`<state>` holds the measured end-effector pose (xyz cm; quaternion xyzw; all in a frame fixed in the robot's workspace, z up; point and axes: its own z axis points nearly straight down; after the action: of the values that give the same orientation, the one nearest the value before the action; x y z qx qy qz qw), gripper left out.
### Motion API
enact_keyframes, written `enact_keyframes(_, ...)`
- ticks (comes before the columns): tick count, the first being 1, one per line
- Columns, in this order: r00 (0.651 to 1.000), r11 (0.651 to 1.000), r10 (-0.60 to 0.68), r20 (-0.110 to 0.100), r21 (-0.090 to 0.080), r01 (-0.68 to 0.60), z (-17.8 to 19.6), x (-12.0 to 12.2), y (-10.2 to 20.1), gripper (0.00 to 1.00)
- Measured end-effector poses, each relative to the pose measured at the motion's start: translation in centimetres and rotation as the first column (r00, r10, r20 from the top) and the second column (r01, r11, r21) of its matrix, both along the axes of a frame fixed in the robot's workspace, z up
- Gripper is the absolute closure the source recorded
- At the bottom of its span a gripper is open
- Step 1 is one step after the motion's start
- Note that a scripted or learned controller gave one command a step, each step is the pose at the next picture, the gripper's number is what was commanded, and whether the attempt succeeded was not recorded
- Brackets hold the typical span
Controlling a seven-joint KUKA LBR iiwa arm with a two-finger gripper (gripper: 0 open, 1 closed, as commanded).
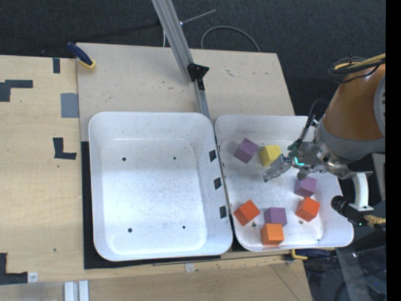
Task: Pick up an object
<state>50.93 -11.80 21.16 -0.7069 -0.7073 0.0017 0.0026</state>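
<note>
Several small cubes lie in the right bin. A yellow cube sits next to a purple cube near the bin's middle. Another purple cube and an orange cube lie toward the right wall. An orange cube, a purple cube and an orange cube lie along the front. My gripper hangs over the bin just right of the yellow cube. It looks open, one grey finger reaching below that cube, and nothing sits between the fingers.
The left bin adjoins the right one, their rims meeting at a ridge with black clips. A slanted metal pole crosses behind the bins. The arm's orange band rises over the right bin's right edge.
</note>
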Motion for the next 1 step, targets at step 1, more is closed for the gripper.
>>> enact_keyframes(1,1.0,1.0,0.001,0.004,-0.001,-0.001,0.2,0.09,-0.01,0.0)
